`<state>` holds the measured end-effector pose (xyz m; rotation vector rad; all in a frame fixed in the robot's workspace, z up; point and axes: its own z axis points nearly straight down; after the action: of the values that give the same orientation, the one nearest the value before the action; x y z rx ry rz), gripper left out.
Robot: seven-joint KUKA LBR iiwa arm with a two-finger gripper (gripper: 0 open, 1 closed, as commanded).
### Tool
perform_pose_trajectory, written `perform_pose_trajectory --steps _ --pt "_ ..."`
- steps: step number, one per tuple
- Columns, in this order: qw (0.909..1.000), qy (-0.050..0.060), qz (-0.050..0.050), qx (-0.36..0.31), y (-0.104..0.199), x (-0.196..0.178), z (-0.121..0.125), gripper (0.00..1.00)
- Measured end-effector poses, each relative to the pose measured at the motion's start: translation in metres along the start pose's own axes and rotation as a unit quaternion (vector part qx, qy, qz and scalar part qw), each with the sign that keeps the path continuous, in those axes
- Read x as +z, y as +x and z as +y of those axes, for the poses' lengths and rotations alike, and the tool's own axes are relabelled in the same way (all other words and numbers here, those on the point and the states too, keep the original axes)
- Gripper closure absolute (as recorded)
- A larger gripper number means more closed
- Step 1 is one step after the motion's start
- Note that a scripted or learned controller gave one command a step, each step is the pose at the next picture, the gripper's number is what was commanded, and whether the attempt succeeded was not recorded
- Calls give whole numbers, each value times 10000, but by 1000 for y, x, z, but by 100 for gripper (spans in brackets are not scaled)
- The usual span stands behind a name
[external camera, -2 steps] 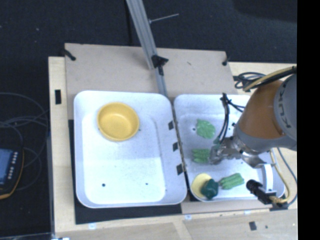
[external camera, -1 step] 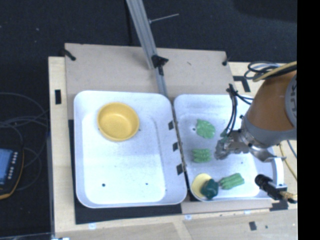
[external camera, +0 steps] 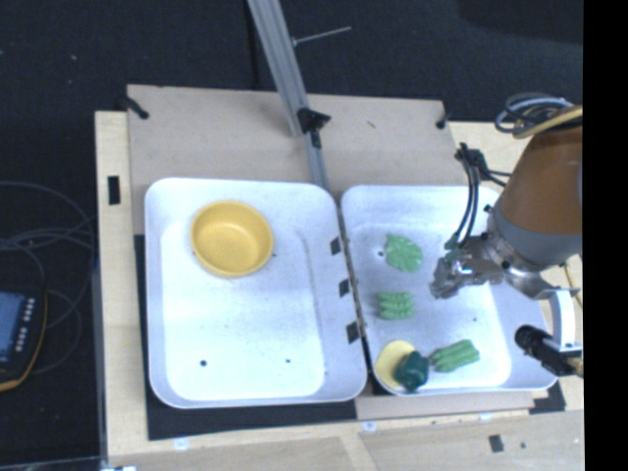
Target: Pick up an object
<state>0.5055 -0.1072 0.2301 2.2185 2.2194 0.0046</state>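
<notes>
Green toys [external camera: 396,305] in right bin [external camera: 491,209], yellow bowl [external camera: 233,238] in left bin [external camera: 167,292]; jaws' state unclear.

Two white bins, the left bin [external camera: 235,361] and the right bin [external camera: 491,361], both flecked with small dark specks, sit on a pale beige bench [external camera: 226,135] over a black floor [external camera: 98,37]. A yellow bowl [external camera: 232,238] lies in the left bin. The right bin shows three light-green toys: a leaf-shaped piece [external camera: 402,253], a ridged piece [external camera: 394,305] and a longer ridged piece [external camera: 454,355], along with a pale yellow disc [external camera: 391,360] partly covered by a dark green object [external camera: 413,369]. The arm's wrist band [external camera: 545,184] is orange above a grey section [external camera: 535,241], and its gripper [external camera: 446,283] is grey metal. A grey metal pole [external camera: 280,52] crosses the bench.
</notes>
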Motion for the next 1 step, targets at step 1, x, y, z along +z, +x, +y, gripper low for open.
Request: perform_pose_trajectory --steps 1 --pt "10000 -3 -1 1 0 -52 1 100"
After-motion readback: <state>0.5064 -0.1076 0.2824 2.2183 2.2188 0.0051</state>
